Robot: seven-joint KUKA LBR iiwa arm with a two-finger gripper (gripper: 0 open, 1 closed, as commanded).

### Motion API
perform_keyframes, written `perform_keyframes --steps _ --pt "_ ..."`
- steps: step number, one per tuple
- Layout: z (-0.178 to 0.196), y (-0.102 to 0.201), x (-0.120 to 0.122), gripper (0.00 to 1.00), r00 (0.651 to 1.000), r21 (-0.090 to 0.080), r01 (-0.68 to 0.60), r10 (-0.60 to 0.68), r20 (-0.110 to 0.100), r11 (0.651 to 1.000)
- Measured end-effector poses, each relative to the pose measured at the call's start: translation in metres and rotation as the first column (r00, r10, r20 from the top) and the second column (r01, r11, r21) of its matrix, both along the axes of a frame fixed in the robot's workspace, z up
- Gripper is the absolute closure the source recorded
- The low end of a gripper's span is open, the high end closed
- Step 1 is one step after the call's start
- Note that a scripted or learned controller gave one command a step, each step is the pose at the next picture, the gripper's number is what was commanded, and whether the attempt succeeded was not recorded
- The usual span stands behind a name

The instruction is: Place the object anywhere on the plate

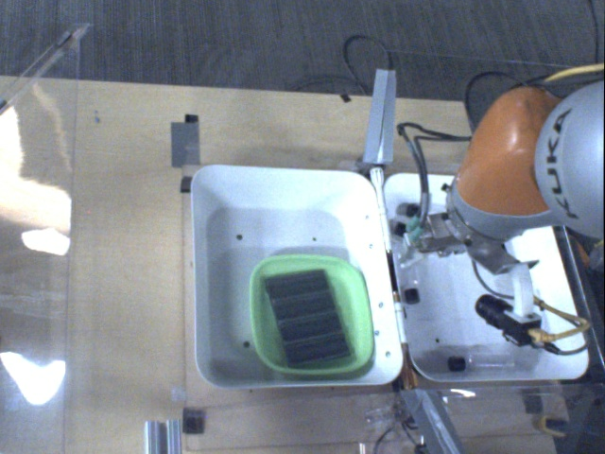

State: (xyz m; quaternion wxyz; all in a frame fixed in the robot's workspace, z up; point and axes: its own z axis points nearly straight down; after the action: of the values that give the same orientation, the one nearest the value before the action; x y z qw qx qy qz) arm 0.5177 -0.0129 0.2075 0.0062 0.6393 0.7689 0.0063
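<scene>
Over the right bin (492, 375) the gripper (437, 237) is hung; claw state can't be told. Dark ridged object (304, 315) is seen lying on green plate (355, 287), left bin (217, 253), so arm is best kept clear w/o nudging it.

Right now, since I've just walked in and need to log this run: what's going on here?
A grey and orange KUKA arm reaches in over the right bin. In the left bin sits a green plate with a dark ridged object already lying on it. The arm's wrist hangs above the right bin, well away from the plate.
</scene>
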Motion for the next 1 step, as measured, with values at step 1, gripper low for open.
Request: perform_keyframes --steps 1 --pt "-0.0228 0.032 -0.0293 1.0 0.971 -0.002 -0.239 0.239 -0.012 0.971"
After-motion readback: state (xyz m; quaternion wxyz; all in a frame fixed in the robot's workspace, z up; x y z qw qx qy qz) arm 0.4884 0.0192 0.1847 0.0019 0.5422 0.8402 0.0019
